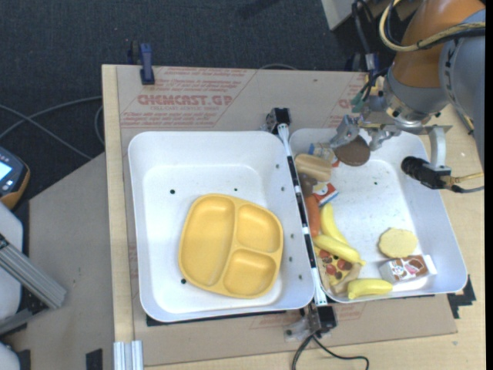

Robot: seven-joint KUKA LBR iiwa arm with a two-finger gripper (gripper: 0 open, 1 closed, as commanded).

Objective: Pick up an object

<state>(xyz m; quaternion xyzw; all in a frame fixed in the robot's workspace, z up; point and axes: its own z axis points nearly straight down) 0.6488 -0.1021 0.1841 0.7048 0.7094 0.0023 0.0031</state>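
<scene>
While the gripper [359, 136] hangs over the far left corner of the right bin [431, 230], a brown round piece [353, 153] sits between its fingers, apparently clamped and raised off the floor. Whether the grasp is firm cannot be confirmed. A bun [313, 166] lies just beside and below-left of the gripper, against the divider. Remaining items, including bananas [333, 236] and a cookie [397, 243], lie nearer the camera. The left bin [146, 206] carries a yellow tray [229, 245].

Arm [454, 45] cut off at right edge; claw [362, 133] fingers blurred.
</scene>
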